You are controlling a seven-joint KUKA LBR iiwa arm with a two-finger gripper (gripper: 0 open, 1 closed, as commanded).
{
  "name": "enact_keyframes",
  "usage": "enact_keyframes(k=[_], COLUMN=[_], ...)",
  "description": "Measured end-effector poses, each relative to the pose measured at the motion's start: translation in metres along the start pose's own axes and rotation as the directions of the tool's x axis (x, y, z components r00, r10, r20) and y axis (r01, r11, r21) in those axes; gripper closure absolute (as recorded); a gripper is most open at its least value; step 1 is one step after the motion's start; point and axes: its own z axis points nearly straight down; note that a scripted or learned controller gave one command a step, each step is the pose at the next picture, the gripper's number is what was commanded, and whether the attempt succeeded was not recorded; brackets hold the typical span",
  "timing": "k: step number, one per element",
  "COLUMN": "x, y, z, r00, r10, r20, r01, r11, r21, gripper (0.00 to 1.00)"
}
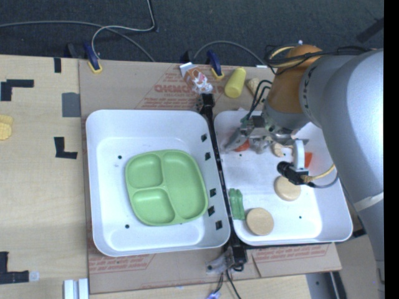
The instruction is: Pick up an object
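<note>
Camera view: the grey two-finger gripper point(248, 139) sits low in the right shallow white bin point(324, 229), near its far-left corner; how wide it stands, cannot tell. A small orange piece point(255, 146) lies just beside it, partly hidden, axis unclear. A slim green strip point(235, 203) lies against the bin's left wall, long axis along the wall. A round tan disc point(259, 221) sits near the front edge and a second tan disc point(288, 189) mid-bin, with bare floor between them and the gripper. A green divided plastic plate point(165, 187) lies in the left white bin point(100, 167).

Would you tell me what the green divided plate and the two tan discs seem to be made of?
The green divided plate looks like moulded plastic: one even colour, rounded ridges, soft sheen. The front tan disc and the rear tan disc look matte, perhaps wood or toy plastic; too small to tell.
</note>
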Motion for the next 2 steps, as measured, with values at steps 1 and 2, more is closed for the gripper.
enact_keyframes(k=[1,2], x=[0.000,0.000], y=[0.027,0.027], z=[0.001,-0.009], r00=[1.000,1.000], r10=[0.001,-0.001], r20=[0.001,0.001], r01=[-0.001,0.001], r11=[1.000,1.000], r21=[0.000,0.000], gripper=[0.00,1.00])
